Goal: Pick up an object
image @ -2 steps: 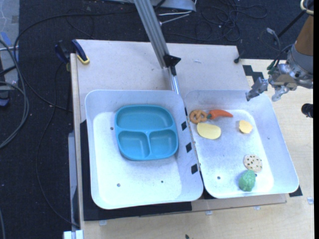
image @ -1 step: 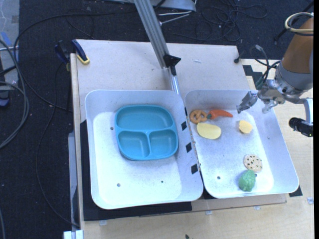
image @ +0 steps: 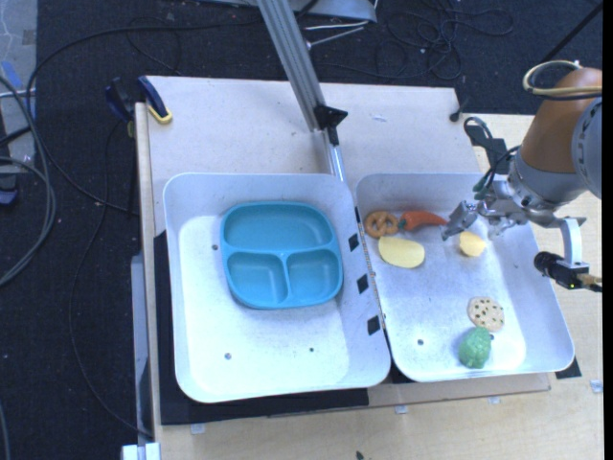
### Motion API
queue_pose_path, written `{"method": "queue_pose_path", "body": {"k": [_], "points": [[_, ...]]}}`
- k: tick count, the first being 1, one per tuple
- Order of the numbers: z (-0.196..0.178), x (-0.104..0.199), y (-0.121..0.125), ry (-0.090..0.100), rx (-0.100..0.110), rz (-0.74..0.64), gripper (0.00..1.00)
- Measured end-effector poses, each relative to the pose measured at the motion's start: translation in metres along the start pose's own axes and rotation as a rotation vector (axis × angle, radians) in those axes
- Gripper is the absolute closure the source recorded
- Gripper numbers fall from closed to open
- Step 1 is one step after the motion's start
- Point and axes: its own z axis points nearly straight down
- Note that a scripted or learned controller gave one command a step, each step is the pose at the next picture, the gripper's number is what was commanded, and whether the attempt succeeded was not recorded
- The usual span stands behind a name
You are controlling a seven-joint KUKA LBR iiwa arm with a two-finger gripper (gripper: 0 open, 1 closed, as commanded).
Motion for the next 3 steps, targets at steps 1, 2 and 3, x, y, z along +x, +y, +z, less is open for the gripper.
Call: {"method": "queue_pose_path", "body": {"k": [1, 2, 3], "points": [[0.028, 0.001, 0.000, -0.002, -0.004, -0.001, 0.00], [0.016, 0.001, 0.001, -0.003, -0.008, -0.002, 1.00], [-0.041, 0.009, -0.002, -0.003, -0.012, -0.003, 1.00]]}}
